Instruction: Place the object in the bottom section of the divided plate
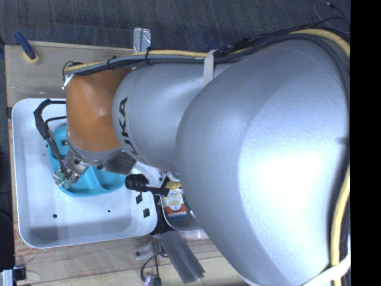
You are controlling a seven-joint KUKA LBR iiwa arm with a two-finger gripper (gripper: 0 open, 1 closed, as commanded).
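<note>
Your gripper (66,177) hangs low over the blue divided plate (105,182), at the plate's left side. Whether it is spread or closed you cannot tell, because the wrist of the arm (238,130) covers it from above. At its tip, right against the plate, sits a pale greenish bit (63,183). It is too small and too crowded to say whether that is the object or part of the tool, so do not count it as held. The only thing clearly lying loose is a small orange-and-white item (172,202), off to the right of the plate in the right bin (150,214). If that is your object, judge it light and packet-like, probably thin card or foil. It should be stiff enough to lift but easy to dent, so take it across its narrow sides with a modest squeeze. The plate lies in the left bin (89,222). Below the plate the bin floor shows bare white with a few dark specks. What you can see of the plate's blue surface carries nothing. Most of the plate, its dividers included, is hidden under the wrist, so you cannot yet pick out the bottom section.
</note>
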